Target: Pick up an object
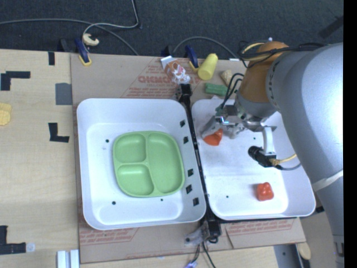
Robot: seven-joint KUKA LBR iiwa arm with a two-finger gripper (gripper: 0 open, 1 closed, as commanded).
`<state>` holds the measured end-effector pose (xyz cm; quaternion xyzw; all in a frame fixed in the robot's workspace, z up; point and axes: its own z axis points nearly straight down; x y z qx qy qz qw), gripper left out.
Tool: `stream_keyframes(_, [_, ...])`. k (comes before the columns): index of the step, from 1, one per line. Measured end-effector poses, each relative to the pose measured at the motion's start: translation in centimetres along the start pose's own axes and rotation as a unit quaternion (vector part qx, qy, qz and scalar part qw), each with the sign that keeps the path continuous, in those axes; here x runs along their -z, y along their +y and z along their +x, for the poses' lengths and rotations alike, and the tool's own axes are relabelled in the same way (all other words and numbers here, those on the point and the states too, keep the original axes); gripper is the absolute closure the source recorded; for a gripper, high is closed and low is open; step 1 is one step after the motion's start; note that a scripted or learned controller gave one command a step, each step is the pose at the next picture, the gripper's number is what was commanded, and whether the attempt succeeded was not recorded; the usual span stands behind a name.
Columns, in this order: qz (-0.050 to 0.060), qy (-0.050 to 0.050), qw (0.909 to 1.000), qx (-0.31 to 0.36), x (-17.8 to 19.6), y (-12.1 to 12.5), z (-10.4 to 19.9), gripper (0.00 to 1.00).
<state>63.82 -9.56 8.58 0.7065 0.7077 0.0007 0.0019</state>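
Behind bins, cardboard (150, 82), red mirrored lettering, unreadable

Bright, even overhead light; soft shadows, slight overall blur, perhaps mild glare on the white bins (95, 149)

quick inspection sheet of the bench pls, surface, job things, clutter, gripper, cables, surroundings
surface: two white bins side by side, left bin and right bin, on cardboard.
job's things: orange-red piece at the gripper's tip; red block near the right bin's front.
clutter: green divided plate in the left bin; yellow object and green piece behind the bins.
grippers: gripper low in the right bin, over the orange-red piece; grasp not confirmed.
cables: black cable across the dark floor behind.
surroundings: blue clamp at the cardboard's back edge.
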Motion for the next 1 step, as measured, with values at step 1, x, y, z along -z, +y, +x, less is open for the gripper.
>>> stream_keyframes(1, [0.000, -0.001, 1.0000, 0.000, 1.01, -0.01, -0.02, 1.00])
